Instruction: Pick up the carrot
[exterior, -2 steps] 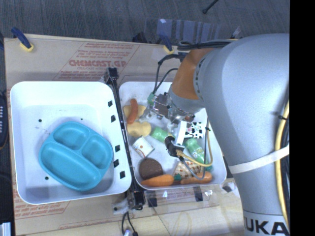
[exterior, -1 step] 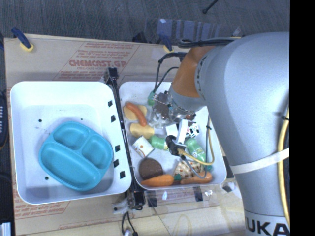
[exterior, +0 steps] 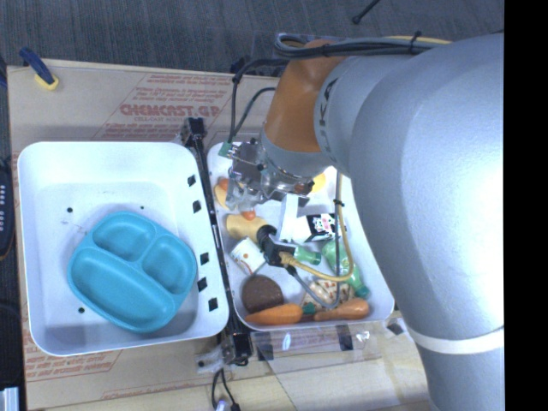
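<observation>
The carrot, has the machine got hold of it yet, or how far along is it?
Nothing looks done yet: the carrot lies at the near edge of the right bin, beside a brown ball. In hand: the gripper hangs over the far end of that bin, above other toys, apart from the carrot. Left: reach the carrot, grasp it and lift it. The blue tray sits in the left bin.

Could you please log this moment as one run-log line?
pincer: over right bin's far end | carrot: near edge, untouched | blue tray: left bin
</observation>
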`<state>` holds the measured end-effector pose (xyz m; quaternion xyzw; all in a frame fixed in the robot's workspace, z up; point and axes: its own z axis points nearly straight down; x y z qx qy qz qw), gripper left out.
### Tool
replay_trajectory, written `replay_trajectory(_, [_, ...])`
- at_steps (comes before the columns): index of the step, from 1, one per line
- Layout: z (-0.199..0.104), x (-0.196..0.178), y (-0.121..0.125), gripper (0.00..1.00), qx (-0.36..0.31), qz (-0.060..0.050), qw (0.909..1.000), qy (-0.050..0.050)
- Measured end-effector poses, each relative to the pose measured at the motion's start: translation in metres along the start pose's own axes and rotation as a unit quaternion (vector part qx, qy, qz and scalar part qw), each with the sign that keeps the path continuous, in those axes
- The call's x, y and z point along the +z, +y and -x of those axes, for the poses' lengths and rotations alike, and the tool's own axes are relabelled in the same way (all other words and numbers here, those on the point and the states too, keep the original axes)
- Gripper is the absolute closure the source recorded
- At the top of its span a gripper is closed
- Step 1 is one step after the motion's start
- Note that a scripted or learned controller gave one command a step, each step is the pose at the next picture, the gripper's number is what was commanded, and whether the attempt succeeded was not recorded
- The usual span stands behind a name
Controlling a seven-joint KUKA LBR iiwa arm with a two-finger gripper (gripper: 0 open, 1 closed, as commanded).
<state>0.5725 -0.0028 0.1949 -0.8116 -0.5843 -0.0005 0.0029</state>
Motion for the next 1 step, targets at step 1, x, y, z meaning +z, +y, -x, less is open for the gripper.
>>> replay_trajectory(1, [-0.0248, -0.0282, -0.0315, 1.00, 0.270, -0.002, 0.9628, -0.003])
